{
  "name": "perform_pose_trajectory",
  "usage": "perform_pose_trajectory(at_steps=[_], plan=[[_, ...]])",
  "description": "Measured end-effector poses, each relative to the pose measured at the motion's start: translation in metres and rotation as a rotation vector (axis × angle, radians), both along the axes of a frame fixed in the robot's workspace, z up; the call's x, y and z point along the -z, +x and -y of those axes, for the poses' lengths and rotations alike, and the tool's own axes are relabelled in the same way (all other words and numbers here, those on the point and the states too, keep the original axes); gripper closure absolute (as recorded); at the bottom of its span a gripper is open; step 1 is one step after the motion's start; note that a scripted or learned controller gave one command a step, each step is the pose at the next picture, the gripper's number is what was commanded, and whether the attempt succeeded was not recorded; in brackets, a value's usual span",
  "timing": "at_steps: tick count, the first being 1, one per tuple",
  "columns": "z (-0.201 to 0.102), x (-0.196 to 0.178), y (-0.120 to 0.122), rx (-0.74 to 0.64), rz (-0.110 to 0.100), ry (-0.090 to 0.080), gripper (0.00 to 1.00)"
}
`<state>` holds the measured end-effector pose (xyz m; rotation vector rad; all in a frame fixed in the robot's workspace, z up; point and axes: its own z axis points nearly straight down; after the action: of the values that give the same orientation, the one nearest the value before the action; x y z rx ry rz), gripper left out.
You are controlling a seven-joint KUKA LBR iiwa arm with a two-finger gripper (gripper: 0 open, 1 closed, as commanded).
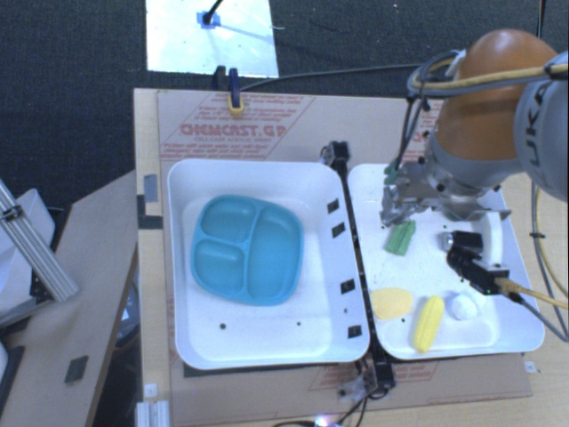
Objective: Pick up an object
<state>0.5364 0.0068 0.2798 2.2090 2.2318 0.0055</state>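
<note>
Camera view: both bins seen from above at a slant, arm entering from the right.
Table: brown board with red print, both bins carried on it.
Left bin: white, shallow; one blue plate lies in it, three compartments, nothing on it.
Right bin: white, set just beside the left bin, black clips along the shared edge.
Arm: grey with an orange band, bent down over the far part of the right bin.
Hand: lowered over the near-left part of the right bin, just above the green block; finger spacing cannot be told, nothing is seen held.
Green block: lies tilted on the bin floor, directly under the hand.
Yellow disc: flat, near front-left corner of right bin.
Corn: yellow, beside the disc, toward the front.
White ball: just right of the corn.
</note>
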Motion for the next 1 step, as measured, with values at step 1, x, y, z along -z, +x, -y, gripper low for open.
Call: perform_pose_trajectory(at_steps=[1], plan=[[-0.0535, 0.002, 0.0127, 0.0, -0.001, 0.001, 1.0]])
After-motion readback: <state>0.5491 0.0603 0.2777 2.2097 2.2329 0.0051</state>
